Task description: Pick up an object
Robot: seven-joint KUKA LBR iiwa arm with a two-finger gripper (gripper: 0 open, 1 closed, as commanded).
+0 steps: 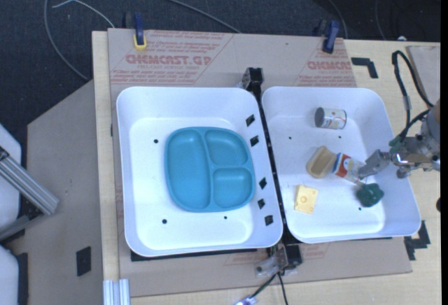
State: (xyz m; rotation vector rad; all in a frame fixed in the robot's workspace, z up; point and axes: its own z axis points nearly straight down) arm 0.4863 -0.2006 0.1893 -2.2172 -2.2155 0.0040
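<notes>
Reaching in from the right edge of the frame, the gripper (365, 169) hovers low in the right bin (336, 230), its opening hard to judge, just above the green object (369, 194) toward the lower right.

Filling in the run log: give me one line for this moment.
gripper low in right bin | beside green object | nothing seen held | blue tray in left bin

Bright even overhead light, white bins (140, 108) slightly glaring, soft faint shadows, mild overall softness, dim dark floor (56, 31)
</notes>
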